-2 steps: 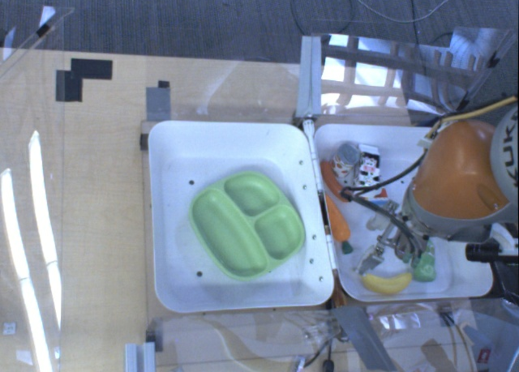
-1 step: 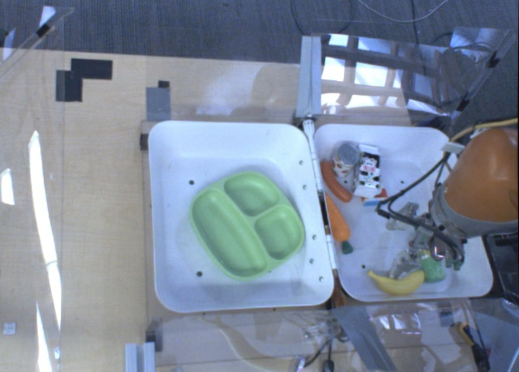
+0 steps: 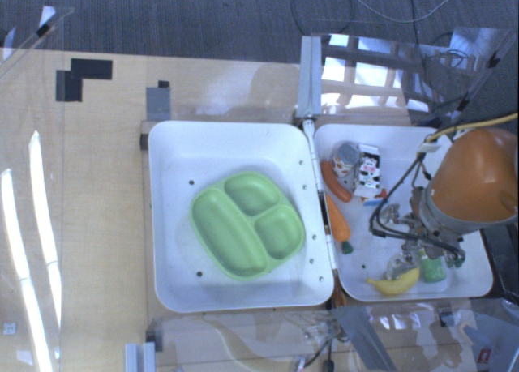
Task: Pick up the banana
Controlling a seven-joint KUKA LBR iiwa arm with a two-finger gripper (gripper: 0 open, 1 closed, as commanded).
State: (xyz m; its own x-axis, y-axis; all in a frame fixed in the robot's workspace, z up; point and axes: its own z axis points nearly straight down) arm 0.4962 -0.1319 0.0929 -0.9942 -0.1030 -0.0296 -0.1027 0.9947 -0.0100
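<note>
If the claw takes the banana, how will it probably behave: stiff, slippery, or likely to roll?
The banana looks smooth and glossy, so it may slip in a pinch. Its curved shape, lying flat on the right bin floor, suggests it would pivot rather than roll. It is probably light and stiff. The claw stands just above it.

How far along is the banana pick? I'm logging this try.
Done: the arm has reached into the right bin, with the gripper low, just above the banana. In hand: the approach. Left: the banana lies on the bin floor, not yet lifted.
</note>
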